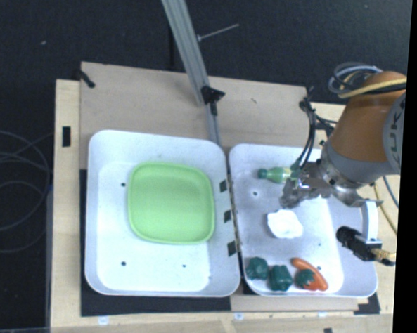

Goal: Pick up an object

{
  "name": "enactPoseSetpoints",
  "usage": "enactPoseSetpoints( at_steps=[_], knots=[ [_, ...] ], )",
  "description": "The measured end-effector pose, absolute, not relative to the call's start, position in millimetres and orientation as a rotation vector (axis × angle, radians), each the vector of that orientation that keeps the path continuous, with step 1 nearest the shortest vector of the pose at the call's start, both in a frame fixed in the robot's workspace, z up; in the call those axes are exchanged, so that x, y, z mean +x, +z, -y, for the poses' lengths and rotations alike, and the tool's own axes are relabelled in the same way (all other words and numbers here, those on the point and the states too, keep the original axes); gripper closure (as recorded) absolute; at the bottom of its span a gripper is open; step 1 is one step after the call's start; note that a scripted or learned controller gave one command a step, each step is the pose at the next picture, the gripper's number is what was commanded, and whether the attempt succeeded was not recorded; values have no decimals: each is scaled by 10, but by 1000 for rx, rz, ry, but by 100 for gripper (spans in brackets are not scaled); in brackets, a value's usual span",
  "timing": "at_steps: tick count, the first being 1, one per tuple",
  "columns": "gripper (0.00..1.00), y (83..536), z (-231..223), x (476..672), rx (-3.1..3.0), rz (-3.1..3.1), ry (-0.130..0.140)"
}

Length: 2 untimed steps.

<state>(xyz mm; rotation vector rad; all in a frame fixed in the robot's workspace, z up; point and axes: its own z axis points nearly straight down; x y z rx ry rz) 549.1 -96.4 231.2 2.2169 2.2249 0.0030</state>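
Observation:
The right bin (249, 193) holds a white crumpled object (284, 224) near its middle. A green bottle-like item (273, 175) lies at the bin's back edge. Along the front edge sit two dark green lumps (257, 268) (281, 276) and an orange-red piece with a green top (310, 274). My gripper (290, 196) hangs over the right bin, between the green bottle-like item and the white object, a little above the white one. Nothing shows between it and the bin floor.
The left bin (107, 212) bears a light green square plate (171, 203). A grey metal pole (191, 48) slants down from the top to the bins' shared back edge. The arm's grey and orange body (365, 137) covers the right bin's far right corner.

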Motion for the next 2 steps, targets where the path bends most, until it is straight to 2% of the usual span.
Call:
enactPoseSetpoints(
  at_steps=[2],
  knots=[
    [100, 2203, -58, 5343, 2217, -2226, 1]
  ],
)
